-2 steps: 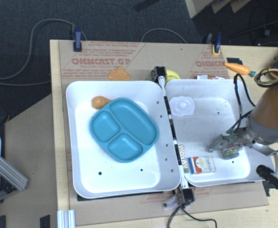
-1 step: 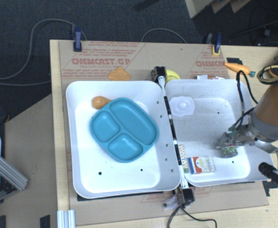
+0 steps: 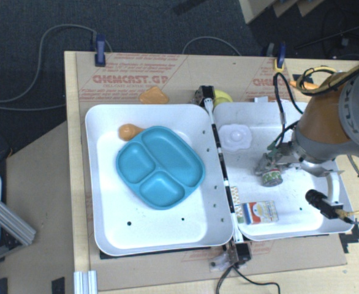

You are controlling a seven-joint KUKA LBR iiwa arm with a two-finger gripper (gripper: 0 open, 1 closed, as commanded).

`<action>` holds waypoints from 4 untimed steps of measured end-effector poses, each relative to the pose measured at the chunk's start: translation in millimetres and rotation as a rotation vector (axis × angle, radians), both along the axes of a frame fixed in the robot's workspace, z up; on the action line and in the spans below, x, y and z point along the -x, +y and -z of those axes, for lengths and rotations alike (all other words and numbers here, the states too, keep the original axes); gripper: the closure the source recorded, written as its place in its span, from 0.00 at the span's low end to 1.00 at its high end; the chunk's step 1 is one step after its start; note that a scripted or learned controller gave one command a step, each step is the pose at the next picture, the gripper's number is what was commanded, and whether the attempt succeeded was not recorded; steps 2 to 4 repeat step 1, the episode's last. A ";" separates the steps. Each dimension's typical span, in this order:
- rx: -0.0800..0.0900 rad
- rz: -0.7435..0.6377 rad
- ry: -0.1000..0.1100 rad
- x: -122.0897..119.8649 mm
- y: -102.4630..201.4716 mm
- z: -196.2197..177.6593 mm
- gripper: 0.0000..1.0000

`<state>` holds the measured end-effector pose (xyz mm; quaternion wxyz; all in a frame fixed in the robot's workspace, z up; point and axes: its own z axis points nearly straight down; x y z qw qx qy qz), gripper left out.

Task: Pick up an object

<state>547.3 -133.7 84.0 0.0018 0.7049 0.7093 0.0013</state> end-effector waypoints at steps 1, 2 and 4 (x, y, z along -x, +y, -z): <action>0.000 -0.003 -0.010 -57.7 71.7 -107.5 1.00; 0.000 -0.003 -0.010 -57.7 71.7 -107.5 1.00; 0.000 -0.003 -0.010 -57.7 71.7 -107.5 1.00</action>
